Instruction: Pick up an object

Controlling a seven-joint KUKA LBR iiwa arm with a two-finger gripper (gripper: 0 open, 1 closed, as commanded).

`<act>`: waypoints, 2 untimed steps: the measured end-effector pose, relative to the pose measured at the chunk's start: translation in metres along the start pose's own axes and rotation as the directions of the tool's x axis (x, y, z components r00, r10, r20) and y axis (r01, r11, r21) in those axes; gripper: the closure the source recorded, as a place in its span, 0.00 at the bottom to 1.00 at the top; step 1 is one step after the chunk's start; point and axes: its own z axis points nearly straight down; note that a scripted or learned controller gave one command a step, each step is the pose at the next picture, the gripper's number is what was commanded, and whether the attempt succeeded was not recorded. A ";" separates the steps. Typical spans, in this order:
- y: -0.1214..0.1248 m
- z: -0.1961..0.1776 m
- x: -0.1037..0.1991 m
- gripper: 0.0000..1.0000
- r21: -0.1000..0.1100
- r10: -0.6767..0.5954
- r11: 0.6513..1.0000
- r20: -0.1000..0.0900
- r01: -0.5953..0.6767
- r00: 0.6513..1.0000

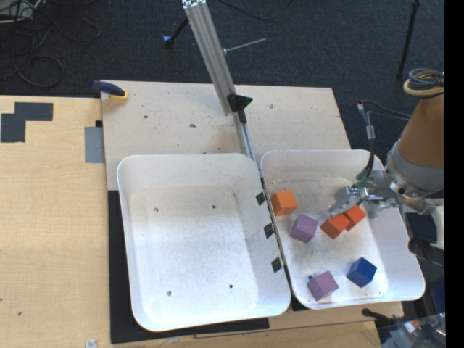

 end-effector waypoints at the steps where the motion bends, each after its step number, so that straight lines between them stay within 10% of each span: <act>1: 0.001 -0.002 -0.001 0.00 -0.006 0.003 1.000 0.001 -0.003 1.000; 2: -0.002 0.050 -0.011 0.00 0.000 0.002 1.000 0.000 -0.002 1.000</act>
